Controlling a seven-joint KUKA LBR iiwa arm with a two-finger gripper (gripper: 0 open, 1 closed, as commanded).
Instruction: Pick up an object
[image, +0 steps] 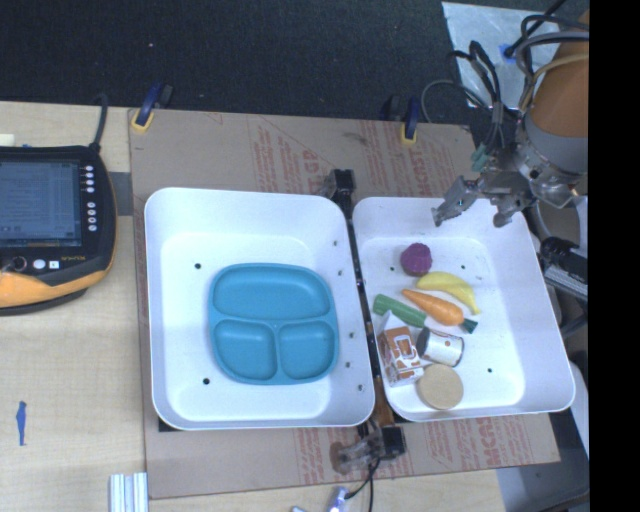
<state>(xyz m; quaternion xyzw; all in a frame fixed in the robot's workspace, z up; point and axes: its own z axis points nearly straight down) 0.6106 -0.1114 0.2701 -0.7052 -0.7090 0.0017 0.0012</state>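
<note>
Upper right of frame, the grey two-finger gripper (480, 207) hovers with fingers spread, empty, ready to descend toward the round purple fruit (416, 258).

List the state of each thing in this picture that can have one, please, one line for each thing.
Two-finger metal gripper: open, holding nothing, above the right bin's far edge.
Blue three-compartment plastic tray: upright in the left white bin, compartments bare.
Small silver can: lying on its side.
Orange toy carrot: lying flat, touching the yellow toy banana.
Round purple toy fruit: resting apart from the others.
Handheld control tablet: screen lit.
</note>
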